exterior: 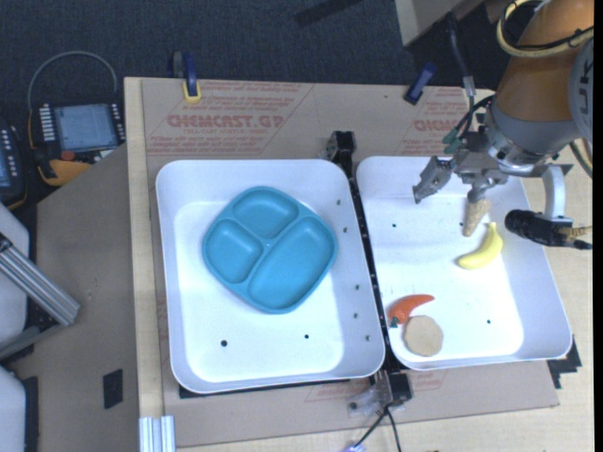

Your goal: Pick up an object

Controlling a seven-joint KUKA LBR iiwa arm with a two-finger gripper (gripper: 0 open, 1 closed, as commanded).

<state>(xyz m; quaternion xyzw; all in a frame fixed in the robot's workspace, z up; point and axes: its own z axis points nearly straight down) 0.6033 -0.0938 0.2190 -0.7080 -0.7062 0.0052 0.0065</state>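
The bench (141, 252) (cardboard-topped) bears two white bins — left bin (179, 337), right bin (537, 337).

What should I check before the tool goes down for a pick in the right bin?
1. Tool fingers spread: ok, open.
2. Nothing between the fingers: ok.
3. Tool over the right bin: ok.
4. Tool above a target: not ok, the banana lies below-right of it.
5. Banana free of neighbours: ok, apart from the orange pepper and tan disc.
6. Tool height above the bin: cannot tell.
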